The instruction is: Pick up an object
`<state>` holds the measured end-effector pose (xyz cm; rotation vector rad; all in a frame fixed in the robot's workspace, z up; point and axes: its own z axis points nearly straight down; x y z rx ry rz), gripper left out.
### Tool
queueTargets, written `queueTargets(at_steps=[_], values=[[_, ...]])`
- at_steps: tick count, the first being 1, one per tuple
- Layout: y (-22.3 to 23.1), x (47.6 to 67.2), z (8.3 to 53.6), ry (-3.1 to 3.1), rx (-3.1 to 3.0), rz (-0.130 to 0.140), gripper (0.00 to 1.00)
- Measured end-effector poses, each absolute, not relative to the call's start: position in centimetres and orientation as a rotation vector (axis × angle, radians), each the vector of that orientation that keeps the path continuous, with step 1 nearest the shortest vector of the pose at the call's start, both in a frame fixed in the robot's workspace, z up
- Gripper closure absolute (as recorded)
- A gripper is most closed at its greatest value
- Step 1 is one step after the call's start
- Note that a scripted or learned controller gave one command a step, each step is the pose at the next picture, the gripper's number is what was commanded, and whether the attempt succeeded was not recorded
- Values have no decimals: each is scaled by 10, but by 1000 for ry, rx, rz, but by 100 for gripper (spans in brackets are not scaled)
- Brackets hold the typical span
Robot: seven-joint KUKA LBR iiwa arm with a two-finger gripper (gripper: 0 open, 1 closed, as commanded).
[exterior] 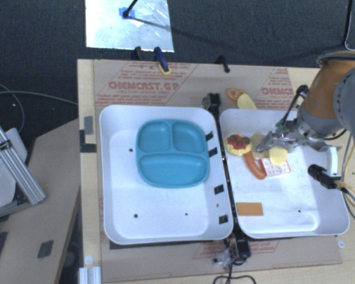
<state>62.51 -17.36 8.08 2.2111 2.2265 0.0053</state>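
My gripper (266, 145) hangs low over the right bin (302, 218), its fingers pointing left into a cluster of toy food. Under and beside it lie a pale yellow piece (278, 155), a red-and-white packet (277, 168), an orange sausage (255, 166), a red-and-yellow round piece (238, 144) and a tan piece (258, 139). The fingers sit right at the yellow and tan pieces, but I cannot make out their spacing or whether anything is between them. A flat orange rectangle (249, 209) lies apart near the bin's front.
The left bin (121, 212) holds a blue divided plate (171, 152). A yellow banana-like toy (246, 102) and an orange piece (234, 93) rest on the cardboard behind the right bin. The grey arm (337, 99) enters from the right, with a cable and black connector (320, 176) over that bin's right side.
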Motion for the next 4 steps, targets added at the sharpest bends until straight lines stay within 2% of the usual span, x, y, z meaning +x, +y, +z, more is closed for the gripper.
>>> queueTargets(at_steps=[1, 2, 3, 4], values=[[-99, 612, 88, 2226, 2207, 9, 0], [-85, 670, 87, 2235, 2214, -8, 0], [-101, 593, 88, 2216, 2219, 9, 0], [-100, 597, 100, 2217, 2213, 13, 100]])
